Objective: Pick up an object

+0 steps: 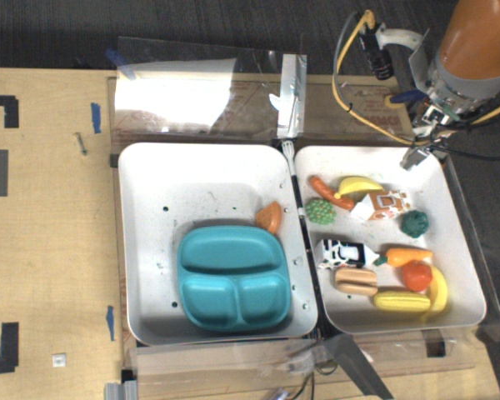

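Note:
The right bin (462, 223) holds several toy foods: a yellow banana (359, 186), an orange carrot (327, 192), a green broccoli-like piece (320, 212), a dark green lump (415, 222), a white and orange carton (387, 204), a black and white cow-patterned piece (342, 254), a hot dog (356, 280), a red tomato (417, 275) and a second banana (410, 301). My gripper (418, 152) hangs above the bin's far right corner, apart from all the objects, with nothing seen in it.
The left bin (150, 190) holds a teal divided tray (233, 277) and a small orange piece (269, 217) by its right wall. Yellow and black cables (358, 65) loop behind the right bin. A clear plastic sheet (192, 94) lies behind the left bin.

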Controlling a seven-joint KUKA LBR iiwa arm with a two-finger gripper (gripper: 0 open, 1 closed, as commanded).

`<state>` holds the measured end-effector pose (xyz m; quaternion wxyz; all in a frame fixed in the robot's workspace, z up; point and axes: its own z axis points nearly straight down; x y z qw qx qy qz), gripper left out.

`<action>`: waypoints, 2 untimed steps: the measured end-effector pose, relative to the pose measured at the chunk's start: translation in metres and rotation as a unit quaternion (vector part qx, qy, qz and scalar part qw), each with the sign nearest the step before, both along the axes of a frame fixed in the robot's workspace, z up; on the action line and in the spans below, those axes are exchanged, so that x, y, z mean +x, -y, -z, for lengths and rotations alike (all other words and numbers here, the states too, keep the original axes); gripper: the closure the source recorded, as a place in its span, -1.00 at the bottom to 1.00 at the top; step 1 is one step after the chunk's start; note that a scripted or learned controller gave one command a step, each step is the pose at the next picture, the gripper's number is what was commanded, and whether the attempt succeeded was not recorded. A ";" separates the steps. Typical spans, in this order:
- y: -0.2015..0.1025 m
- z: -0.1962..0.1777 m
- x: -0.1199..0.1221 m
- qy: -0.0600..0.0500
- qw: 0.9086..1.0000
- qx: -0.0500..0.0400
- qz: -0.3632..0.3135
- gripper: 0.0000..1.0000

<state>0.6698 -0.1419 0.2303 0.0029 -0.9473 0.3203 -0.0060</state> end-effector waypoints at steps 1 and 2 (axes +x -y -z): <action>0.059 -0.083 -0.002 0.000 0.998 -0.002 -0.060 1.00; 0.079 0.002 -0.023 -0.006 0.974 0.000 -0.224 1.00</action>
